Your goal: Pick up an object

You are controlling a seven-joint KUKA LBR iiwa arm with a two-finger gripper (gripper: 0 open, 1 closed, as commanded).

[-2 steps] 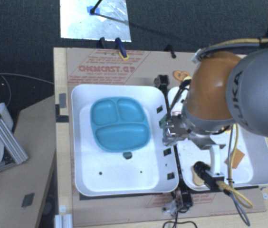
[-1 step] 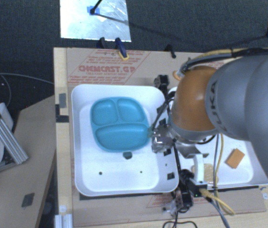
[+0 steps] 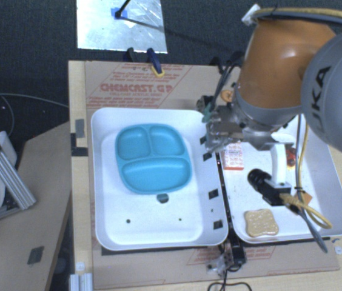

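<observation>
the grey arm (image 3: 335,83) with its glossy orange band (image 3: 280,47) looms closest and hides much of the right bin (image 3: 341,205). the gripper (image 3: 222,131) beneath it sits over the bins' shared edge, too buried to tell whether it is open or closed. the right bin holds a tan, rough, squarish biscuit-like piece (image 3: 261,223) and a partly covered red-and-white packet (image 3: 234,157). the left bin (image 3: 107,223) holds a smooth blue three-part plate (image 3: 153,159), with a small dark bit (image 3: 162,197) just beside it.
</observation>
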